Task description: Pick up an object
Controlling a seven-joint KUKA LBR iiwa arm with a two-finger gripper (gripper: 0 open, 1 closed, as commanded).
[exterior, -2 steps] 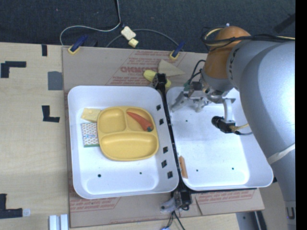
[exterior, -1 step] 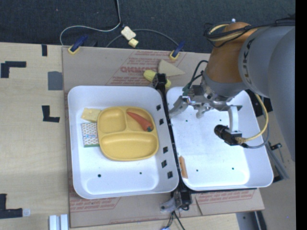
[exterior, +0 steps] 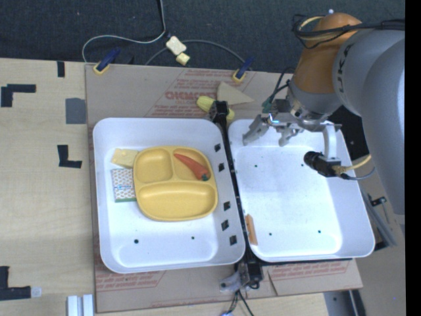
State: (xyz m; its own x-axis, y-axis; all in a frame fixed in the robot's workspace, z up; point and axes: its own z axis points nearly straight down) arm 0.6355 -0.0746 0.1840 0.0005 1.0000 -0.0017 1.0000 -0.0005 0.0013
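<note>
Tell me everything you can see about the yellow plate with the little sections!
The yellow tray looks like smooth plastic with rounded corners. It has three compartments: two small ones at the far side and one big one at the near side. It lies flat in the left bin. A red chili pepper with a green stem lies in the far right compartment. A pale yellow piece and a patterned sponge sit against its left edge.

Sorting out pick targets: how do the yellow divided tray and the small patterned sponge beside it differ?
The yellow divided tray is far larger than the patterned sponge. The tray is plain yellow with rounded compartments, one holding a red chili; the sponge is a flat rectangle, pale with a fine blue-green pattern, holding nothing. Both lie flat in the left bin, side by side.
</note>
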